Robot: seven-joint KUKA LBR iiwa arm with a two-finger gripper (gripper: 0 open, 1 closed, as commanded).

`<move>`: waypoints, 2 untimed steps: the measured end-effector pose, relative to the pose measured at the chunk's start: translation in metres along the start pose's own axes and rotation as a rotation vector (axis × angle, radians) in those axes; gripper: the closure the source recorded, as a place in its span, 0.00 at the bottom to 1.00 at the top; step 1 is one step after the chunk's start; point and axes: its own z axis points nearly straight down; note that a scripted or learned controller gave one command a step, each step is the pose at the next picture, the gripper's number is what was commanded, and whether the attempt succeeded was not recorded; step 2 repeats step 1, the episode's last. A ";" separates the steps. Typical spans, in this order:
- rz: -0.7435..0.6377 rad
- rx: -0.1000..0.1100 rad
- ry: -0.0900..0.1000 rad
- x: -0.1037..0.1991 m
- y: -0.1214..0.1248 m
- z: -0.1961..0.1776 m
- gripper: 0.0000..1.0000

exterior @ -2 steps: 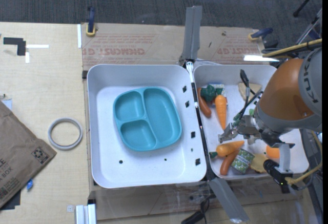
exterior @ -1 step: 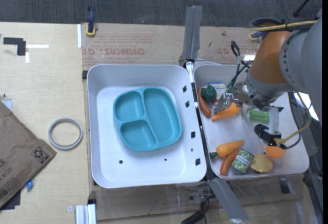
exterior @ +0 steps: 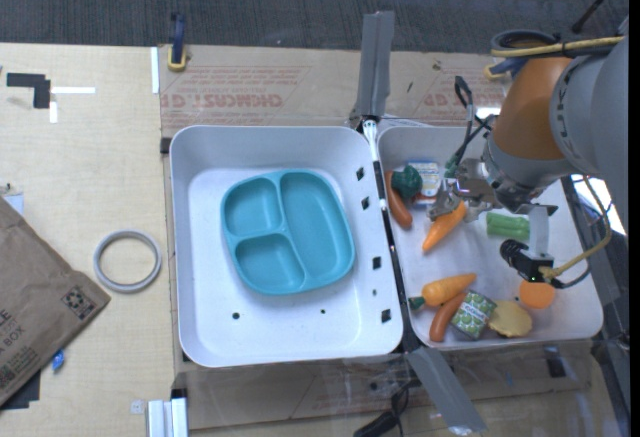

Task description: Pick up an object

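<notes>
Grey arm (exterior: 590,115) from the right, orange-banded, bent low; gripper (exterior: 452,197) tilted down-left

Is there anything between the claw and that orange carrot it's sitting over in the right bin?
Nothing visible stands between them. The claw sits directly over the upper end of the orange plastic carrot in the right white bin. A dark green toy vegetable lies close beside it, to the carrot's upper left.

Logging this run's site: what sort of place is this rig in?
Probably a robotics lab test bench, not a kitchen: two white bins on taped cardboard, toy carrots and other play food in the right bin, a teal divided plate in the left.
</notes>
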 end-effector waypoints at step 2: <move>-0.055 -0.002 -0.001 0.021 0.052 -0.113 1.00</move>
